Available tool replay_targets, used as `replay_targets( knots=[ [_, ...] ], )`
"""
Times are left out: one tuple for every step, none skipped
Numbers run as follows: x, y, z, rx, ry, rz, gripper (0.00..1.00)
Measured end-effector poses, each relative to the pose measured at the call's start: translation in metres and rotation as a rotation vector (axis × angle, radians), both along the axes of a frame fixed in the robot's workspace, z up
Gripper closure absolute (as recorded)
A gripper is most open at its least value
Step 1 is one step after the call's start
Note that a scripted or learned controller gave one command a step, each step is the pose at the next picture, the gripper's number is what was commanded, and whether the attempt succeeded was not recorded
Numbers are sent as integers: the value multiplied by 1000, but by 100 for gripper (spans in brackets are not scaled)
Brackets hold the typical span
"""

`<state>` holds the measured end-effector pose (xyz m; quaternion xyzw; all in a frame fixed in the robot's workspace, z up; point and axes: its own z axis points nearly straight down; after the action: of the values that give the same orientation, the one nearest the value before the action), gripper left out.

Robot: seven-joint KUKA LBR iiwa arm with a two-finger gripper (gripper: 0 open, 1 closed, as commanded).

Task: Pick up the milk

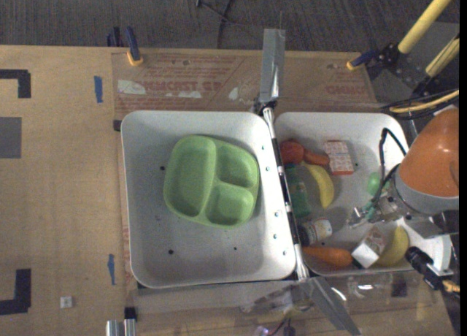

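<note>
The milk, as far as I can judge, is the small white carton lying near the lower right of the frame, inside the right-hand shallow white bin. A small red-and-white box near the bin's upper edge could also be read as a carton, so picking the wrong target is the first risk. The grey arm's gripper hangs just above the white carton in the frame, under the orange wrist band, and I cannot tell whether it is open or closed. The carton is crowded. A yellow rounded fruit seems to touch it on the right, a long orange carrot lies just to its left, and a small bottle with a pale label sits near. A descent slightly off centre would likely land on the fruit or wedge it against the carton, pushing the carton aside rather than closing on it. The carton also looks tipped, so its faces may slip free under a squeeze. It sits near the bin's lower wall, which leaves little room to approach from that side. The green divided plastic plate in the left bin is well clear on the tan desk.
</note>
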<state>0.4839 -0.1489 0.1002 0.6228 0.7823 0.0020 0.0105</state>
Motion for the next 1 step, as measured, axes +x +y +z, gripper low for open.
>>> replay_targets(
  knots=[
    [100,25,99,12,16,-310,100]
  ],
)
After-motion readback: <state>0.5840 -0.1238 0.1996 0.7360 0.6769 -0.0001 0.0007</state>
